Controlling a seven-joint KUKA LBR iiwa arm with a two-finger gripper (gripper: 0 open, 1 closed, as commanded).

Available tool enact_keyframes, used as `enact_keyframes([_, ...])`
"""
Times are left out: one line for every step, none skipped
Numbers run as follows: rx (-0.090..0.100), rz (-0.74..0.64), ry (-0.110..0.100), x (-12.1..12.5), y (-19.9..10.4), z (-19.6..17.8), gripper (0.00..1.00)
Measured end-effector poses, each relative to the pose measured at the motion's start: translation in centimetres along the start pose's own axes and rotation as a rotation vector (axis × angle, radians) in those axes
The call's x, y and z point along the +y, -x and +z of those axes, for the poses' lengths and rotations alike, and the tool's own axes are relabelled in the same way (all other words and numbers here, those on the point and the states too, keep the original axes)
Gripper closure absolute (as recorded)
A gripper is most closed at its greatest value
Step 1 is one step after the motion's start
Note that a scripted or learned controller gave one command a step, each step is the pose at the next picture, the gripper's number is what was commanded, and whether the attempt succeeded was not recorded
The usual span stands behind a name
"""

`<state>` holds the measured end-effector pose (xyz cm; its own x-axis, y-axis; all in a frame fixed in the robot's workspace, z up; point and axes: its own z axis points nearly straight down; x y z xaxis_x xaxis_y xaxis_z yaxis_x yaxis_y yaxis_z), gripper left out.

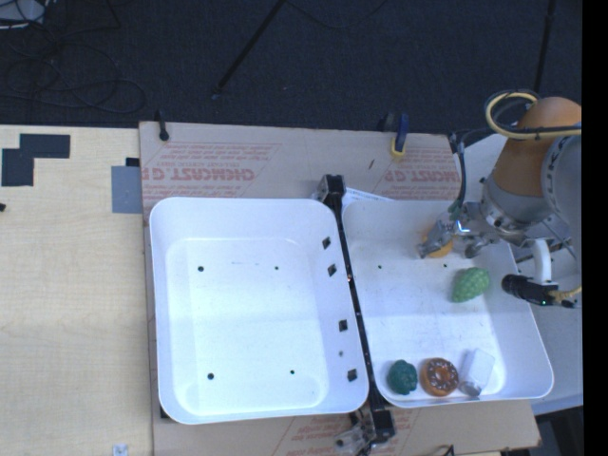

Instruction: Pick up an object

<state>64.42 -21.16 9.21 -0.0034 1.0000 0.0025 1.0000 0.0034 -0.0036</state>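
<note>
The hand (445,243) is hovering over the right bin (532,350), toward its far edge; I cannot tell its grip. A bumpy, pale green toy (470,284) is lying just beside it, nearer the bin's right edge, untouched.

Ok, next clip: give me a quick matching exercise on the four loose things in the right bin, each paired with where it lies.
Things:
1. light green lumpy toy
2. dark green ball
3. doughnut
4. pale block

Places:
A. near edge of the right bin, closest to the divider
B. near right corner of that bin
C. middle right of the bin, just below the gripper
D. near edge, between two other things

Pairs: 1-C, 2-A, 3-D, 4-B
</note>
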Motion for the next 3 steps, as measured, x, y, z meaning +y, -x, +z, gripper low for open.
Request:
enact_keyframes([-0.005,0.003,0.009,0.0,0.4,-8.4,0.00])
enact_keyframes([-0.002,-0.001,-0.001,-0.1,0.0,-2.6,0.00])
enact_keyframes([-0.006,0.001,0.011,0.1,0.3,-14.4,0.00])
